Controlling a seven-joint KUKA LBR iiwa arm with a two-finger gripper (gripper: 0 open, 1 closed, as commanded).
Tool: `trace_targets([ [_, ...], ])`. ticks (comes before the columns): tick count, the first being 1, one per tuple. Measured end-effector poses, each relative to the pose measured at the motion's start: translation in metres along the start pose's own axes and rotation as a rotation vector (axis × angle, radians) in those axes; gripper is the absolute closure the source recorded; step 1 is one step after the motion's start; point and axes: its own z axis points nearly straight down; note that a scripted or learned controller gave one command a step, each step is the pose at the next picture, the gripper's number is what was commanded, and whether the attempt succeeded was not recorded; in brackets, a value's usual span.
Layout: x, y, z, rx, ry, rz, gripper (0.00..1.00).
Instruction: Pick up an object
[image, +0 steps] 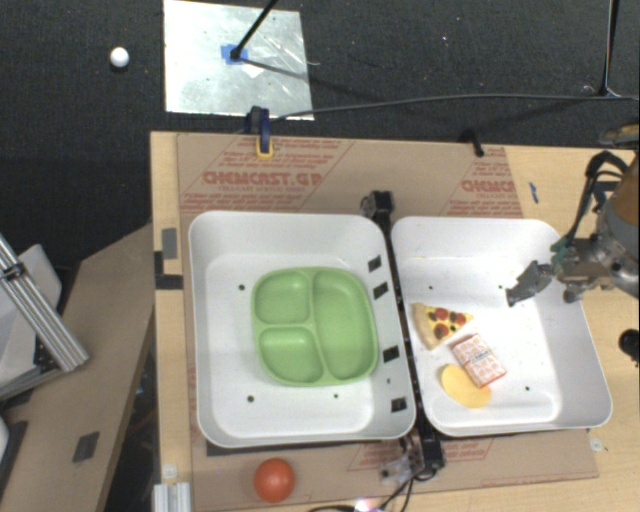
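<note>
Candidate: small red-and-white rectangular box, judged light and stiff, best taken across short sides; right white bin holds it. Gripper finger state cannot be told.

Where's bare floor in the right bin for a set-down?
Right bin: free along the far wall, and near the right wall beyond the gripper. Crowded front-left, where pizza slice, red packet and yellow disc cluster.
</note>
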Motion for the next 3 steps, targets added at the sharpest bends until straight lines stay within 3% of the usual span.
trace_targets([
  [1, 0.0, 0.002, -0.005, -0.01, -0.002, -0.003, 0.0],
  [3, 0.001, 0.0, 0.099, -0.005, 0.0, -0.001, 0.0],
])
